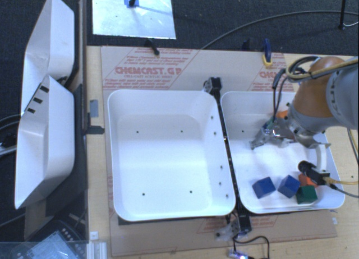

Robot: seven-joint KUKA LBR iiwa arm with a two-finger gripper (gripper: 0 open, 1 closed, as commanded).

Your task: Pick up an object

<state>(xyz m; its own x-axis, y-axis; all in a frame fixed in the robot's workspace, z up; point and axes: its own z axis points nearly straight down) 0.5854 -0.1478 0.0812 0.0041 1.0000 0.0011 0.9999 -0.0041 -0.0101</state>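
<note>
1. Your hand (263, 138) sits low in the right bin (247, 112); you cannot tell how it is set, and nothing shows in it.
2. Two matte blue cubes (263, 187) (289, 185) lie near that bin's front edge.
3. Beside them sit an orange block (306, 180) and a green block (306, 195), touching.
4. The left bin (162, 151) is smooth white plastic with rounded corners.

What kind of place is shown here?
Probably a robotics lab test bench: a KUKA arm reaches over two white bins, small coloured blocks lie in one, and cables cross the floor.
</note>
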